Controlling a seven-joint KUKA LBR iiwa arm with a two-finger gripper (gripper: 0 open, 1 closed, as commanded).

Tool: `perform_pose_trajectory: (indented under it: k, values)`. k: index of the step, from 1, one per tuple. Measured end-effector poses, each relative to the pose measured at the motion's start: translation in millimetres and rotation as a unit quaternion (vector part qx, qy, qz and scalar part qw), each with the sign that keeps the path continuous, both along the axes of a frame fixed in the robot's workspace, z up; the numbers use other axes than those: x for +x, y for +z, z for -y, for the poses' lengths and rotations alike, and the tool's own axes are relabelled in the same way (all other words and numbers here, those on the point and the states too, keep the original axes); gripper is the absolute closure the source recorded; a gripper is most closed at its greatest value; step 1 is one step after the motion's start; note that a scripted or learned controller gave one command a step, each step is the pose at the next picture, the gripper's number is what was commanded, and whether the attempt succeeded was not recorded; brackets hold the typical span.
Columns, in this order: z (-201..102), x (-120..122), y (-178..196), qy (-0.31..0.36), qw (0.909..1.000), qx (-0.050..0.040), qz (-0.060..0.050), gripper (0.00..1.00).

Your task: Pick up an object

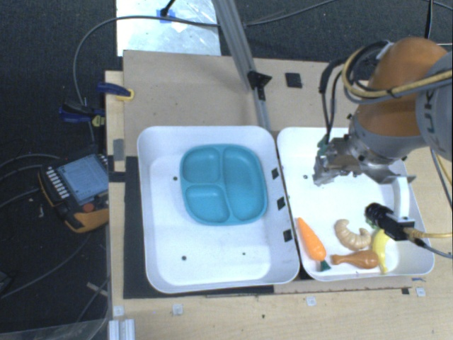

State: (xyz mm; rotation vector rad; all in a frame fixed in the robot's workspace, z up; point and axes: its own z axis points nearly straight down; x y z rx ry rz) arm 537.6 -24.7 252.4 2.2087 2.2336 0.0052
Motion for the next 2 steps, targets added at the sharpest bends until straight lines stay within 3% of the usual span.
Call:
perform_pose_trajectory:
  k: [2]
  values:
    - [-109, 5, -8, 0.0, 1.0, -0.0001, -0.001, 1.0]
